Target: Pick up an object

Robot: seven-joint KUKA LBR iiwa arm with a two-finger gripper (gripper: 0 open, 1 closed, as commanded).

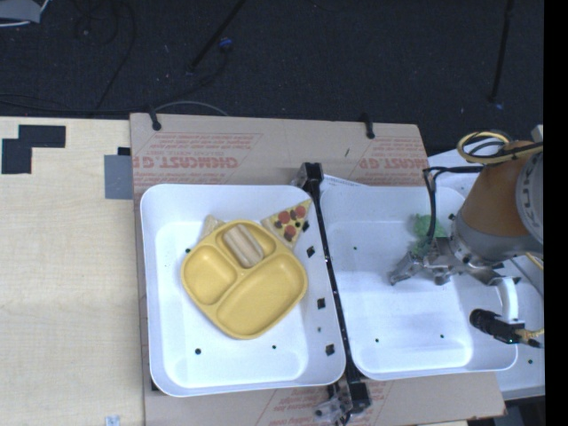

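My gripper (424, 269) low in right bin (390, 327), open, nothing held. Approach step; green obj (419, 225) nearest, next shift over it & close.

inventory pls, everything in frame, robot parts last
bins: 2, white, side by side on the bench
divided plate: 1, yellow, left bin, centre
hot dog bun: 1, tan, on the plate's upper compartment
pizza slice: 1, yellow with red spots, left bin, upper right, next to the plate
green object: 1, green, right bin, upper right, partly hidden by the hand
cardboard sheet: 1, brown, under the bins
arm: 1, grey with orange band, over the right bin
hand: 1, grey, low in the right bin
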